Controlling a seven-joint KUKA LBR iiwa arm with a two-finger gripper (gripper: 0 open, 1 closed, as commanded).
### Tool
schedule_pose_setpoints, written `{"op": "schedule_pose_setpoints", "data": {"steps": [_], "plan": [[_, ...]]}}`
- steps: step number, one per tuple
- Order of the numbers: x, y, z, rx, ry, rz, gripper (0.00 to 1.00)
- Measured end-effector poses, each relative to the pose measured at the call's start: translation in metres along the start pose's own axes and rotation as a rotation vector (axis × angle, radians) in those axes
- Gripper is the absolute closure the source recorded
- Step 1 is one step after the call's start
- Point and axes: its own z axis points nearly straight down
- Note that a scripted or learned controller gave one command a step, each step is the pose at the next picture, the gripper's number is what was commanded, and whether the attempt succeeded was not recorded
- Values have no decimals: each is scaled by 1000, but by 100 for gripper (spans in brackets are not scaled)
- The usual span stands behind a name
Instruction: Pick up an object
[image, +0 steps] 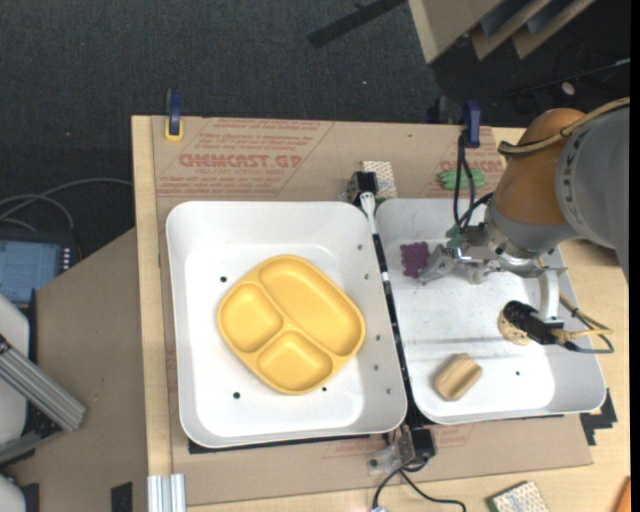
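Purple object: small, in the right bin at its upper left, just beside the end effector; looks light, perhaps soft; best pinched across its narrow width.
End effector: low over the bin; its opening cannot be told.
Tan block: near the front, apart.
Yellow tray: left bin.

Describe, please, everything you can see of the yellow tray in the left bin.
The yellow tray is a rounded, smooth dish that looks like moulded plastic, divided by raised ridges into three compartments: one large along its upper right, two smaller at its left and bottom. It lies flat and right side up, turned at an angle, near the middle of the left bin, resting on the white floor. Nothing lies in its compartments, and nothing else touches it; its rim stays apart from the bin's walls.
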Motion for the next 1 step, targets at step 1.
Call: {"op": "schedule_pose_setpoints", "data": {"steps": [1], "plan": [[-3,50,-1,-4,-2,-3,0]]}}
